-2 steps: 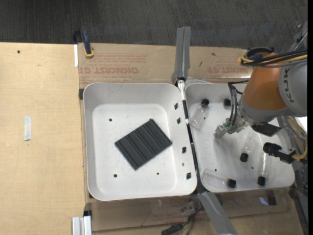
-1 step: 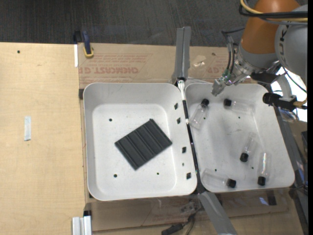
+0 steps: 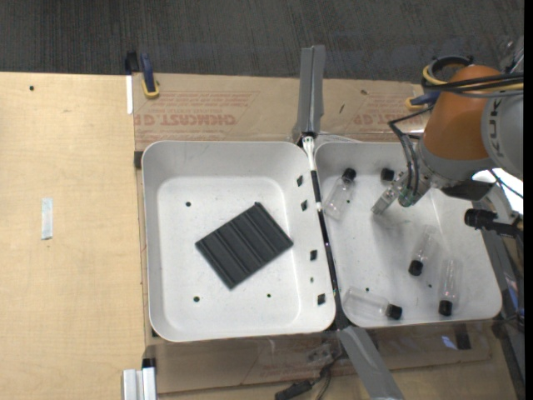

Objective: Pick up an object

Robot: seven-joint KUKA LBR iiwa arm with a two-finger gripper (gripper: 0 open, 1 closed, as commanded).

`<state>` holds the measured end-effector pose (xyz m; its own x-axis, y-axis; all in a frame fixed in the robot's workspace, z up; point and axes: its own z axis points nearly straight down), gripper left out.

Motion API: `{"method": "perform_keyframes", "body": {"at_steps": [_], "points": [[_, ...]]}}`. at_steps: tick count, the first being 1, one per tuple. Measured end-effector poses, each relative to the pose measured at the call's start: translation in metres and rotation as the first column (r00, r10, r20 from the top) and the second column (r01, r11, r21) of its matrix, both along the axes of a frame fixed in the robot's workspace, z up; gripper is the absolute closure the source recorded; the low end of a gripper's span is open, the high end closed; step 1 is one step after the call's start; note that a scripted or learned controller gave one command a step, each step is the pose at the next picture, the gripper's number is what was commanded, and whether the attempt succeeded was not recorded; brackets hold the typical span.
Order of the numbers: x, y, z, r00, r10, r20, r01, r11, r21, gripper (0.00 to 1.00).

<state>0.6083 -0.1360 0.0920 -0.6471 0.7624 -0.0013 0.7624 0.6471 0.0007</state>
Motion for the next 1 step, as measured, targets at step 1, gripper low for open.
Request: {"method": "perform_keyframes", "body": {"at_steps": [1], "points": [[0.0006, 0.0386, 0.0105, 0.998, 0.06, 0.0, -0.06, 0.998, 0.0, 0.0]]}}
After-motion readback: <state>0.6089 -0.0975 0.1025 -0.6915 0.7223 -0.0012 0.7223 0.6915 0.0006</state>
